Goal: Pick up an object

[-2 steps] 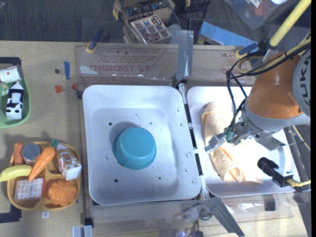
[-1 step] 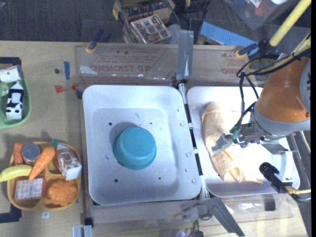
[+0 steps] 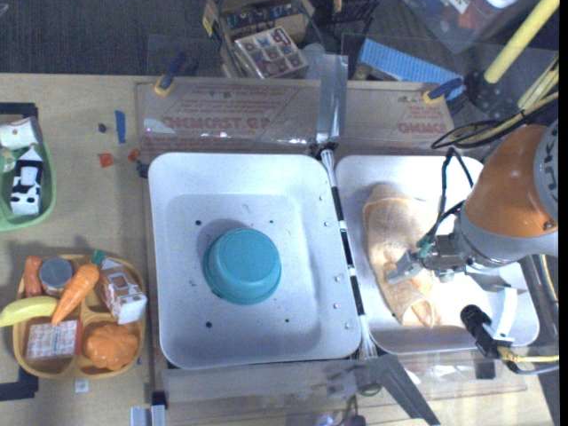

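The arm reaches into the right bin point(image 3: 524, 327), and its gripper point(image 3: 406, 269) sits low over a pale, bread-like object point(image 3: 395, 229) that lies along the left side of that bin. The grasp looks to be the step in hand: the gripper is at the object, perhaps touching it. I cannot tell how the jaws stand, nor whether anything is caught in them. A blue bowl point(image 3: 243, 265) lies upside down in the middle of the left bin point(image 3: 177, 185), well apart. Next, a sure closing and a straight lift would be needed.
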{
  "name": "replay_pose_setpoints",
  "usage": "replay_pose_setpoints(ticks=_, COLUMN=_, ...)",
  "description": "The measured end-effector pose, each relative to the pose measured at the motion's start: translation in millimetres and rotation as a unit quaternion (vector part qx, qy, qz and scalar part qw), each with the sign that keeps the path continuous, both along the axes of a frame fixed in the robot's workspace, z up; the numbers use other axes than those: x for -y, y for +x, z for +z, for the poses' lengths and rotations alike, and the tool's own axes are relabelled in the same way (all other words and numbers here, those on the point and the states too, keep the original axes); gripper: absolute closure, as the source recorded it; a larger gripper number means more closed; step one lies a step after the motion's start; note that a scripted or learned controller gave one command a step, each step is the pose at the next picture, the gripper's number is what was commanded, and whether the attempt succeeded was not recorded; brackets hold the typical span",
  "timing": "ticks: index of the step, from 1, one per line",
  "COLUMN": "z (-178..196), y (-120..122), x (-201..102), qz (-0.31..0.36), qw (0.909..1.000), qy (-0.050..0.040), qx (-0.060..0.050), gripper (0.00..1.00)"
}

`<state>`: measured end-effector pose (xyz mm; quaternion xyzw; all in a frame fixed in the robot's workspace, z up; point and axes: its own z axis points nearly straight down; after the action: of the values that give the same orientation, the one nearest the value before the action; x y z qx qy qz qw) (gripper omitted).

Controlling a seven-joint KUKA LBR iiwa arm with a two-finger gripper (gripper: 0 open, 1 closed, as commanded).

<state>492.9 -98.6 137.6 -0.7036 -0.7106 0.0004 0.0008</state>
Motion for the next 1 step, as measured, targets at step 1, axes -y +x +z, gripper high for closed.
replay_pose_setpoints(ticks=1, z=-48.3, y=9.6, x=6.5, qz=0.055, qw=0.9985, qy=0.0003, qx=0.004, gripper=0.00)
